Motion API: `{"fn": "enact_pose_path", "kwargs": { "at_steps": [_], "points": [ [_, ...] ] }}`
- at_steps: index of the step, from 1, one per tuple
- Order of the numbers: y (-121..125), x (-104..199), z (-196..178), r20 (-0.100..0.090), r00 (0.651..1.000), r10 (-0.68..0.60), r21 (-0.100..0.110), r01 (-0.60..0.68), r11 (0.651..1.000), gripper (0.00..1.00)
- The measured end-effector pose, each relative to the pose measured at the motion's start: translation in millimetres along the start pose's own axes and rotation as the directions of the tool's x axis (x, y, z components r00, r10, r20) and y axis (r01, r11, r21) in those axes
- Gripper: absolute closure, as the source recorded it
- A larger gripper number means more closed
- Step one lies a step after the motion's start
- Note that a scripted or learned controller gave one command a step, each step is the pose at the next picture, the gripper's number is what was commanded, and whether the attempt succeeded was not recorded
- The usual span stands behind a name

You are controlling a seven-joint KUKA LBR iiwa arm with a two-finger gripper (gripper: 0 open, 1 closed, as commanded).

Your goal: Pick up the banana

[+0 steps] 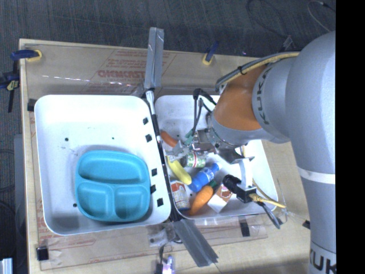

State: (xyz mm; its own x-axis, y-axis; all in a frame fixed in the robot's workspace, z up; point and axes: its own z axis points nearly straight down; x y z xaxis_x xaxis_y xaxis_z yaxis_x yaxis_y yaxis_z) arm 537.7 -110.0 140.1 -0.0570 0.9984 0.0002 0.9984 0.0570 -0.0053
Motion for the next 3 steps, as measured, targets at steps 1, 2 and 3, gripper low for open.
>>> {"fn": "enact_pose_path", "kwargs": {
  "at_steps": [1, 2, 3],
  "points": [
    [53.9, 28.2, -153.7, -0.001, 0.983, 0.186, -0.003, -0.186, 0.983, 0.0],
    [-11.0, -0.7, 1.4, 0.0, 0.899, 0.439, 0.003, -0.439, 0.899, 0.0],
    [-25.0, 7.6, 39.9, -0.013, 0.846, 0.533, -0.017, -0.533, 0.846, 0.0]
  ]
}}
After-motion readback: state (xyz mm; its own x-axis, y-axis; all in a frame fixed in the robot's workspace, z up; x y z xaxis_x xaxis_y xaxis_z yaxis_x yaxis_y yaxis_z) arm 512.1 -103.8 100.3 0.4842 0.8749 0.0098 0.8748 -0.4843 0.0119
